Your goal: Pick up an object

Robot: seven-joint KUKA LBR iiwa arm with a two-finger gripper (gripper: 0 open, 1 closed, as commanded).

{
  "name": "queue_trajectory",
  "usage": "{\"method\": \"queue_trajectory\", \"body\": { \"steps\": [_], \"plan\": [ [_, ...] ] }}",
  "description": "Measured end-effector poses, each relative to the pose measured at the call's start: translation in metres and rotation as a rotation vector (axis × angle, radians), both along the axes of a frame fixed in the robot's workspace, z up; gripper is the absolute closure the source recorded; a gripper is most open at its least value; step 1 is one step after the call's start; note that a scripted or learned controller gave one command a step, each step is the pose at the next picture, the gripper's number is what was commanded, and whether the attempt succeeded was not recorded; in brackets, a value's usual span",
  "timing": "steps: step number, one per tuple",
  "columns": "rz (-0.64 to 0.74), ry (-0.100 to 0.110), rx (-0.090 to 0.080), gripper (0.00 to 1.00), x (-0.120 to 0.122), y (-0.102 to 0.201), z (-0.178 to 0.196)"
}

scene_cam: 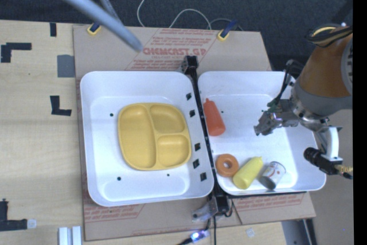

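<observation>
- Gripper [265, 125] low over right bin [246, 89], mid-right; dark, small, fingers hard to read, cannot tell if spread or closed. Nothing seen between them.
- Objects: orange bottle [214, 117] against left wall; orange ring [227, 165], yellow cylinder [247, 173], small grey-and-clear piece [270, 175] along front edge.
- Open floor in bin's centre and back.
- Left bin [97, 123] holds yellow divided tray [153, 136].

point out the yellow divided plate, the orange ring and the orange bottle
yellow divided plate [153, 136], camera view, on its central ridge
orange ring [227, 165], camera view, on its band
orange bottle [214, 119], camera view, on its body
</observation>
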State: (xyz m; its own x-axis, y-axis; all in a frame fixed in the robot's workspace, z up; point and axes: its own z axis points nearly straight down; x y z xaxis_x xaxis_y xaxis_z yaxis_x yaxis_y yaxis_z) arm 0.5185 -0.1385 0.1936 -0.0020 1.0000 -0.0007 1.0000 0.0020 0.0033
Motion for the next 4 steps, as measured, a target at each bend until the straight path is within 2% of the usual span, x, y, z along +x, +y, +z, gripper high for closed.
{"method": "queue_trajectory", "body": {
  "steps": [1, 2, 4],
  "plan": [
    [-0.001, 0.001, 0.000, 1.00, -0.004, -0.002, 0.043],
    [0.003, 0.005, 0.001, 1.00, 0.001, 0.040, 0.041],
    [0.004, 0.006, 0.001, 1.00, 0.020, 0.151, 0.021]
  ]
}}
